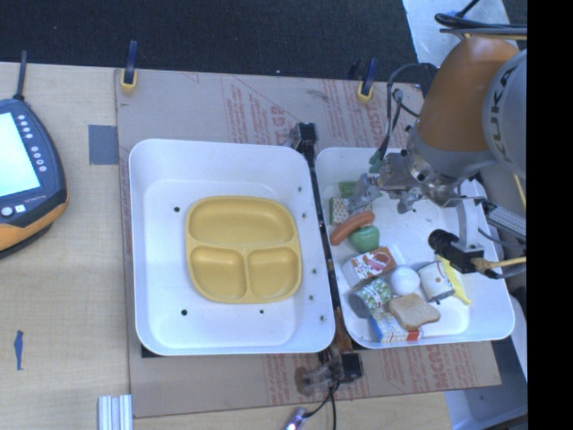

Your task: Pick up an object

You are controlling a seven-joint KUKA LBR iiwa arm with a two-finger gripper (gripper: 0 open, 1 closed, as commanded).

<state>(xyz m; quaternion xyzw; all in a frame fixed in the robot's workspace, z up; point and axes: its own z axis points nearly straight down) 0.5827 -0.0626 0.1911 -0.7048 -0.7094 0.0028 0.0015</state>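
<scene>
Holding two white bins, one yellow tray, one toy pile, hand grip unclear.

Two smooth, glossy white plastic bins, the left holding a matt yellow plastic divided tray, rest on brown printed cardboard over a pale wood-grain bench, beside the arm's glossy orange band.

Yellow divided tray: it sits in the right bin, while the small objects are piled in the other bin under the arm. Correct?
Not quite. The camera view shows the yellow divided tray in the left bin. The small objects lie in the right bin, where the arm reaches in.
</scene>
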